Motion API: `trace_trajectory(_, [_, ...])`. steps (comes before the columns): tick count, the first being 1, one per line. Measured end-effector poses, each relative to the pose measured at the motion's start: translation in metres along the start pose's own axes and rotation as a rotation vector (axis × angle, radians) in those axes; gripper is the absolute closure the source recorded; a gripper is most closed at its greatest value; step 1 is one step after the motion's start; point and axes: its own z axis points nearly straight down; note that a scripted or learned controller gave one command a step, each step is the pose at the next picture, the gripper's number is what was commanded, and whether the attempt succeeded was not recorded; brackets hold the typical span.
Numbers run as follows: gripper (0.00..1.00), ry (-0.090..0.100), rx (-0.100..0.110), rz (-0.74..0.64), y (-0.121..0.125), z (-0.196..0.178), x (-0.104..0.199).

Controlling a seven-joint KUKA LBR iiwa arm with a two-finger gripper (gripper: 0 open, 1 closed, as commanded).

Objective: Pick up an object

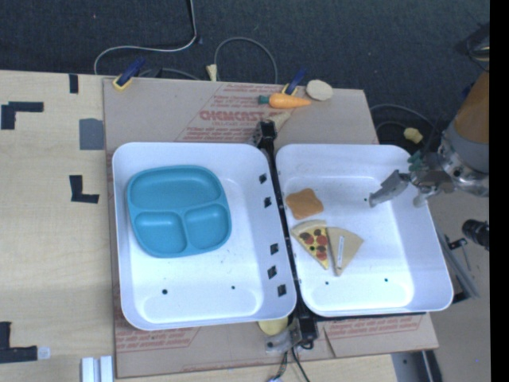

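In the right bin (398, 293) a brown toast slice (305, 204) lies near the left wall. A pizza slice (326, 245) lies just below it. My gripper (396, 198) hangs over the bin's upper right part, well to the right of the toast. Its fingers are spread open, with nothing between them. One finger (385, 189) points left toward the toast, and the other (419, 196) is near the bin's right wall.
The left bin (131, 293) holds a blue divided plate (180, 211). A toy carrot (286, 100) and a beige round piece (320, 90) lie on the cardboard behind the bins. A yellowish object (273, 325) sits below the bins' front edge.
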Motion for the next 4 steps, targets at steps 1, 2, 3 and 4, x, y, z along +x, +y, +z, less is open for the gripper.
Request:
trace_trajectory(1, [0.00, -0.002, -0.002, 0.000, -0.044, 0.157, 0.054])
trace_trajectory(2, [0.00, -0.004, -0.006, -0.002, -0.009, 0.150, 0.095])
trace_trajectory(3, [0.00, 0.001, -0.014, -0.009, 0.048, 0.045, 0.154])
trace_trajectory(4, [0.00, 0.000, -0.001, -0.001, 0.060, 0.052, 0.142])
